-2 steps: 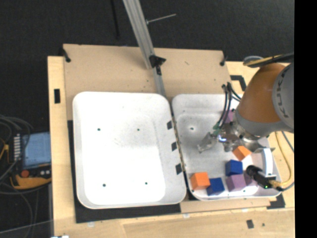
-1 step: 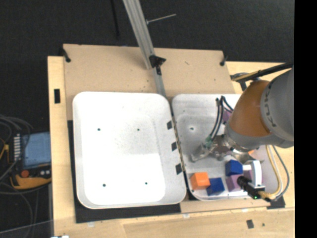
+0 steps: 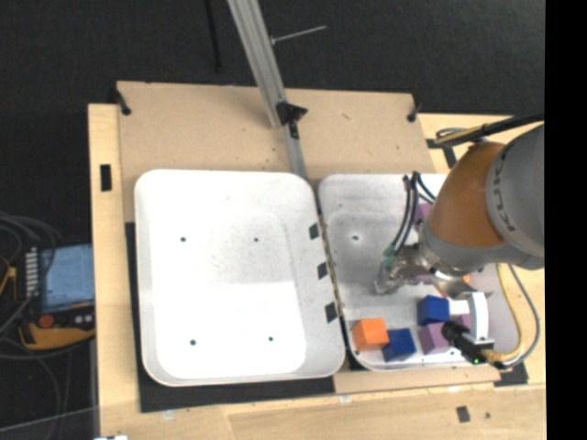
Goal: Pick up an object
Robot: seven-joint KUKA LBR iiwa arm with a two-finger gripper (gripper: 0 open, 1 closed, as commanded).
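Observation:
My gripper (image 3: 393, 278) hangs low over the middle of the right bin (image 3: 362, 214), below the orange band of the arm (image 3: 472, 209). Nothing shows between its fingertips. An orange block (image 3: 371, 333) lies near the bin's front edge, just below and left of the gripper. Next to it sits a blue block (image 3: 400, 345). A second blue block (image 3: 433, 311) and a purple block (image 3: 431, 338) lie to the right, partly under the wrist. A bit of purple (image 3: 424, 214) shows behind the arm.
The left bin (image 3: 225, 273) stands beside the right one, with a ridge (image 3: 326, 264) between them. A metal pole (image 3: 261, 53) slants up from the back of the bench. Cables and a blue box (image 3: 69, 278) lie off the bench at left.

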